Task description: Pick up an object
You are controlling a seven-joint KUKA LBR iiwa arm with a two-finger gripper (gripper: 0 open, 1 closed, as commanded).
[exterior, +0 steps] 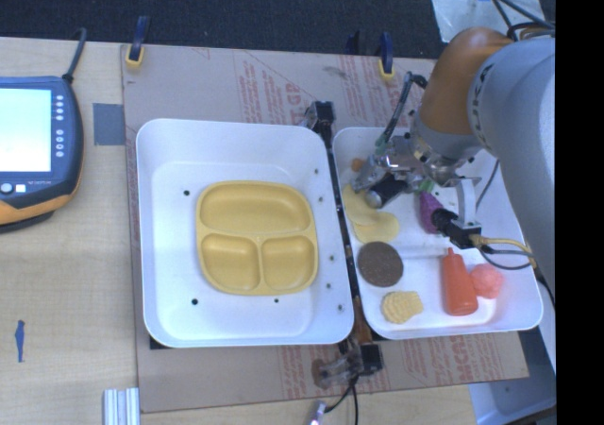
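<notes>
From the one camera above the table (75,300), we see two white bins side by side. The left bin (170,225) carries a yellow divided tray (257,234) near its middle. The right bin (514,314) holds the loose items, and any of them could serve as the object to pick. A pale yellow flat piece (376,223) lies near the bin's left wall. A dark brown disc (380,263) sits just below it. A small waffle-textured yellow piece (401,306) lies toward the near edge. An orange bottle-shaped toy (459,284) lies lengthwise beside a pink lump (488,281) near the right wall. A purple item (429,209) sits partly under the arm.

The gripper (385,182) hangs low over the far left part of the right bin, close above the pale yellow piece, which we judge to be a descent toward a grasp there. We cannot tell how it is set.

A handheld control pendant (33,149) rests at the table's left edge.
</notes>
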